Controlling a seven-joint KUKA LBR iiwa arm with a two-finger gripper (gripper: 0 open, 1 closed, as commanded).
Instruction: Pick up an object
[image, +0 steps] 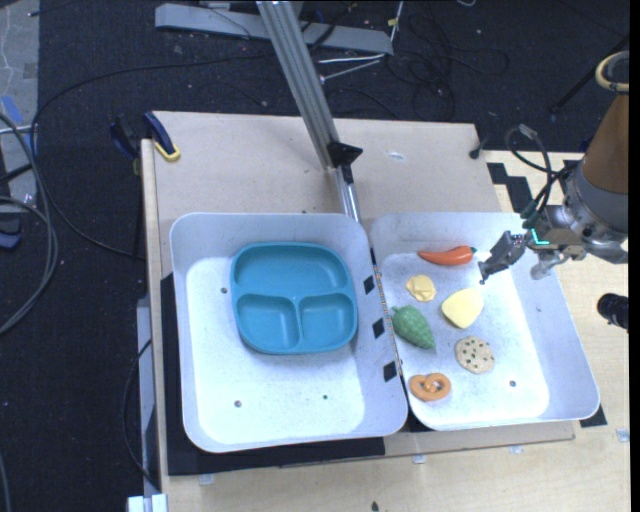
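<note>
Hovering over the right bin's (560, 330) far corner, the tool (510, 255) looks spread with nothing in it. Closest grab is the chili pepper (447, 256), just to its left, lying lengthwise toward the tool. I'd guess it gets picked.

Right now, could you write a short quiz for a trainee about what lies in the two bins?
1. True or false: the blue tray lies in the left bin.
2. Which item is nearest the pincer? A) pretzel B) red pepper C) cookie
3. Fill in: the green item lies in the ___ bin.

Key: 1 true; 2 B; 3 right.
</note>
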